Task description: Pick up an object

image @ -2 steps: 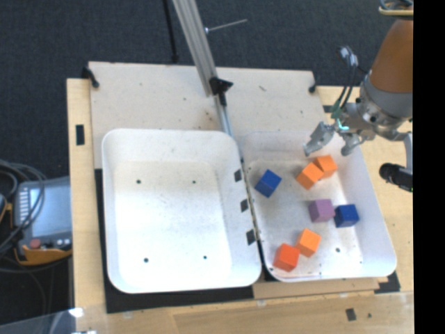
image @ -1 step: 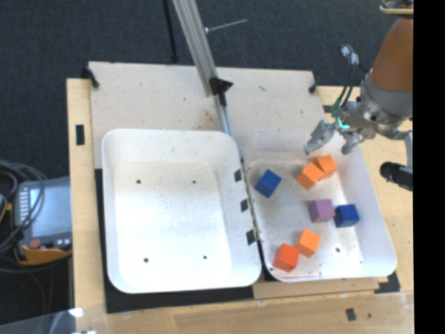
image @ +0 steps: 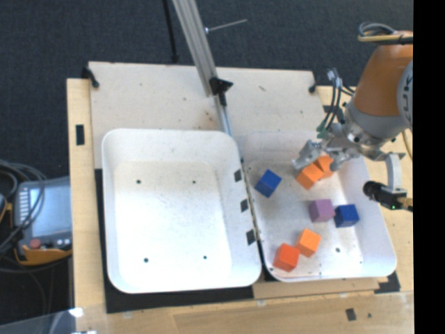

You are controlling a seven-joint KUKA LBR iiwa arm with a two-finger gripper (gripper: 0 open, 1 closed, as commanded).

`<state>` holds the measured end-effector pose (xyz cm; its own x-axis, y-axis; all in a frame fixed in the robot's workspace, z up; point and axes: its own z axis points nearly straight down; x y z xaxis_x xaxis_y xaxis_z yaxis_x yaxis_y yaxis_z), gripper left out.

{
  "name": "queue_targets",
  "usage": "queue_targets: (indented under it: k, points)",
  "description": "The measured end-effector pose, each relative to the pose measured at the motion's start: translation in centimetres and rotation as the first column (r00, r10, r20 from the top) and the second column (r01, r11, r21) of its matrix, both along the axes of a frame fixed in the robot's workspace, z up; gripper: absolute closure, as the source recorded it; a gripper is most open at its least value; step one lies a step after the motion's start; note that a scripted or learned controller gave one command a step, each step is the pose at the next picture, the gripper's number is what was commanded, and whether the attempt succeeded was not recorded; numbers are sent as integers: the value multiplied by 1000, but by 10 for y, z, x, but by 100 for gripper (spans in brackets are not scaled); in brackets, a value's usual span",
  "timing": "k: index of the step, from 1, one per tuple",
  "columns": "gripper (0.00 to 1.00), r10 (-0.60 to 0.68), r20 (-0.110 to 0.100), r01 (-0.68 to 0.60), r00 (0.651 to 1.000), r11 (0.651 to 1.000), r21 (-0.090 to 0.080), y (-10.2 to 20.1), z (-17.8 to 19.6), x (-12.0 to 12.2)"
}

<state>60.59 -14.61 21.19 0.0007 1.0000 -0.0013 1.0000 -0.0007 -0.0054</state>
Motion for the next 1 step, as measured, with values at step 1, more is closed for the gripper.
queue_targets:
  k: [1]
  points:
    - [0, -1, 0, 1, 1000, 1000, 0, -5, -47, -9]
